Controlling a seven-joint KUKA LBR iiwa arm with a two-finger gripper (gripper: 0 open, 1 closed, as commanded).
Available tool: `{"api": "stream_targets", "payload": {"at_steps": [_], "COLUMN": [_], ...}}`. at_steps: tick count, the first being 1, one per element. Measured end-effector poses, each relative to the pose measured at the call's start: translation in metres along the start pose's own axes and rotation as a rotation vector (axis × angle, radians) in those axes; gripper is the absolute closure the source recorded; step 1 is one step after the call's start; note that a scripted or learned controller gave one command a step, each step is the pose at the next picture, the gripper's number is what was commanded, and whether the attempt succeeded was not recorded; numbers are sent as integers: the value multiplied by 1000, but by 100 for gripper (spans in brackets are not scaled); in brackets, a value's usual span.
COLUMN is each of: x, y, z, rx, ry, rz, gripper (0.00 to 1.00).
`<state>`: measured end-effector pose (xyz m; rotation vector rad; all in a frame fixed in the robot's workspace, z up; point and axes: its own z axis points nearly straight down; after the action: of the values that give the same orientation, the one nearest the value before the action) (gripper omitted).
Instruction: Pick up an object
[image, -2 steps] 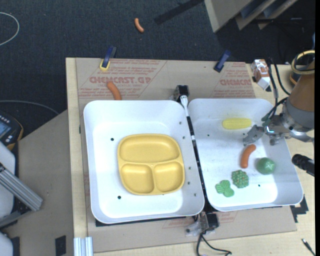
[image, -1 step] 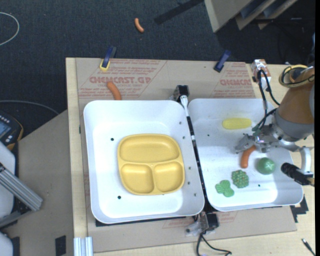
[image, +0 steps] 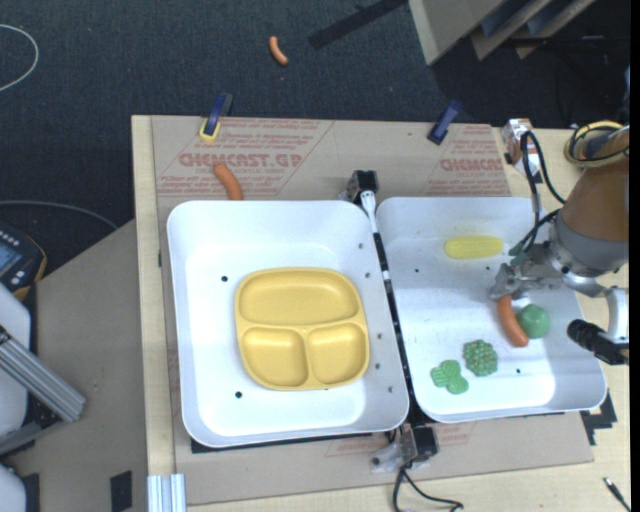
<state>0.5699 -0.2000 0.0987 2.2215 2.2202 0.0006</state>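
Note:
In the right white bin lie a yellow corn cob, an orange sausage, a round green ball, a knobbly green broccoli piece and a small flat green piece. My gripper comes in from the right and hangs low over the bin, just above the upper end of the orange sausage. The arm's orange band sits above it. Nothing shows between the fingers.
The left white bin holds a yellow three-compartment plate. An orange sausage lies on the cardboard behind the left bin, and another one on the dark floor. Clamps and cables sit along the bench's far edge.

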Motion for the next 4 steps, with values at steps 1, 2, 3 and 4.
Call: {"api": "stream_targets", "payload": {"at_steps": [1,2,3,4], "x": [2,-5,-5,46], "y": [-3,-1,0,-14], "z": [-45,-108,-128,-138], "rx": [-5,-7,-4,3], "ry": [-2,-3,-2,3], "rz": [-1,-1,-2,-6], "gripper": [100,100,100,100]}}
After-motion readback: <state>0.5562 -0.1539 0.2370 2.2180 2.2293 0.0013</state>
